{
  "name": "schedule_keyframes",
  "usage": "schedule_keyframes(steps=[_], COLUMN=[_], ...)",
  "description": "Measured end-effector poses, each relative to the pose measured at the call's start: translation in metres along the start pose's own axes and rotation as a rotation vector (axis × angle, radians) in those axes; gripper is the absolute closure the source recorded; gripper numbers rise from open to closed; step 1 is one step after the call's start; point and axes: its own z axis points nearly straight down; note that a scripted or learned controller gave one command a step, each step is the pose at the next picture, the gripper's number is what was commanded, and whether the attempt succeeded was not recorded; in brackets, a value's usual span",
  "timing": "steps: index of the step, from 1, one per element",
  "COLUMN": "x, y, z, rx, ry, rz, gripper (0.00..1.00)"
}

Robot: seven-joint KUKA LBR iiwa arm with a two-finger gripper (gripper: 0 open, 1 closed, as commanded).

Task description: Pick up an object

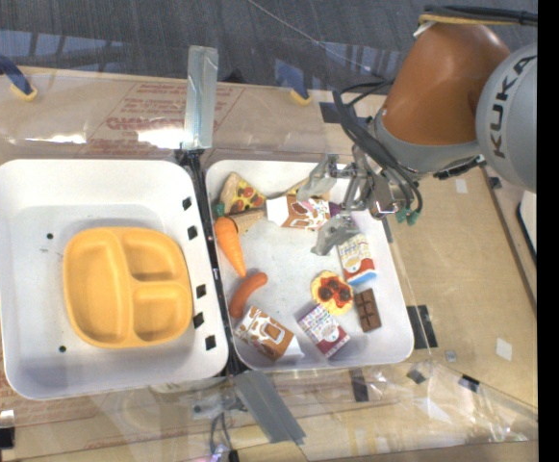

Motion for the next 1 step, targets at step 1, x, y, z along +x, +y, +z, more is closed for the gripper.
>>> schedule_keyframes(steps=[1], x=[0.0633], y=[-0.0515], z=[0.0881], rx=[-0.003], ry=[0.006], rz=[-0.124], gripper=[0.00])
